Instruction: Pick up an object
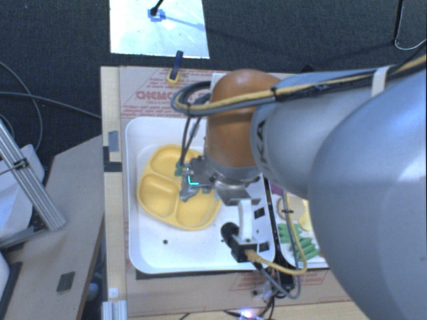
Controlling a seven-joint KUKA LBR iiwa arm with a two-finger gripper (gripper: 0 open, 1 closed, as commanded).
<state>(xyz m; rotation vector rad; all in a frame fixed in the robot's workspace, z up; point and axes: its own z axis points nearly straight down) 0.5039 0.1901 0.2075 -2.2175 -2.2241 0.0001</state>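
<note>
Looking down from the fixed camera: my arm (347, 159) comes in from the right and covers most of the frame's right half. Its orange band (233, 119) sits near centre. My gripper (217, 185) hangs just under that band, over the right edge of the yellow divided plate (160, 189). Grip state: cannot tell, since my own wrist hides it.

The plate lies flat, compartments up, in the middle of the left bin (143, 245). One small dark speck (165, 241) sits on the bin floor below the plate, apart from it.

The right bin (319, 262) is mostly behind my arm, and green pods (301, 244) show in its lower part.

Both bins rest on cardboard (150, 95) with red print. A blue-and-yellow piece (175, 67) lies at the cardboard's top edge.
</note>
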